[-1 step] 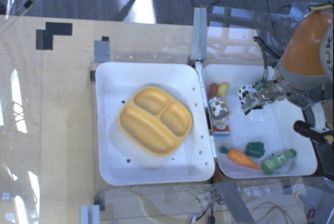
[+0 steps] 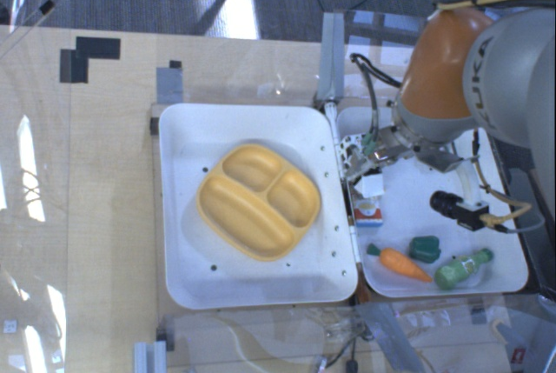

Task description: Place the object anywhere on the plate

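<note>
Looking at this one, it all hinges on how the small carton [image 2: 369,204] sits relative to the gripper [image 2: 365,158]. The carton is just below the gripper in the frame, right of centre, tucked against the left wall of the right bin [image 2: 408,189]. It's so close under the wrist that I honestly can't tell whether the gripper is open, closed or has any hold on it. My guess is the carton is the object to move, since it's the nearest thing to the gripper, but that's only a guess. Its long axis looks to run roughly top-to-bottom in the frame, white-and-blue end toward the gripper, red end toward the bottom. The yellow divided plate [image 2: 259,204] sits in the middle of the left bin [image 2: 174,189], so it's to the left of the carton with the two bin walls between them, and nothing is on it yet. As I read it, the coming move is a lift that clears those walls, then a carry leftward. The other stuff sits lower in the right bin, apart from the carton: a carrot [image 2: 404,264], a dark green block [image 2: 425,248] and a green bottle [image 2: 462,269], none of them in a leftward path.
</note>
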You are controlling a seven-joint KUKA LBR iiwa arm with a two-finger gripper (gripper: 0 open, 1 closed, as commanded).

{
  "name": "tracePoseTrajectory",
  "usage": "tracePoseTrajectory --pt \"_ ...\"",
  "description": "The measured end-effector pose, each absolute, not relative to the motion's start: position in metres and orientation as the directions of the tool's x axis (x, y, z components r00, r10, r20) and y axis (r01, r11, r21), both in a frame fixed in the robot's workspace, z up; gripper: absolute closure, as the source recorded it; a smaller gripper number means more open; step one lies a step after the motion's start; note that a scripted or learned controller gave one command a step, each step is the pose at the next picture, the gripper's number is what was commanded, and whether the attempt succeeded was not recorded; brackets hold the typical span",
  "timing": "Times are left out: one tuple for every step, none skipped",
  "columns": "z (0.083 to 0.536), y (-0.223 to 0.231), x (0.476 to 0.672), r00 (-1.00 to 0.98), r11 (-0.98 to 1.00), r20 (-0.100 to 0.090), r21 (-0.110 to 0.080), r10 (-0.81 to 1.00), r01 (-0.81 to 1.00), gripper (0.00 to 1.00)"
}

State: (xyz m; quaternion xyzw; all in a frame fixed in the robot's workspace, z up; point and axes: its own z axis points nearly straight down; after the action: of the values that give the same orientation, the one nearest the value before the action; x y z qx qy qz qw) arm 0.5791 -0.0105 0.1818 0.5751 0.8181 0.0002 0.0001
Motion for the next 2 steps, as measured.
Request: tracePoseTrajectory --pt "0.181 0.065 0.570 -0.356 0.356 0.000 -0.001 0.935 0.935 1.00" --pt "0.189 0.127 0.559 -0.318 0.318 0.000 -0.003 0.948 0.948 1.00"
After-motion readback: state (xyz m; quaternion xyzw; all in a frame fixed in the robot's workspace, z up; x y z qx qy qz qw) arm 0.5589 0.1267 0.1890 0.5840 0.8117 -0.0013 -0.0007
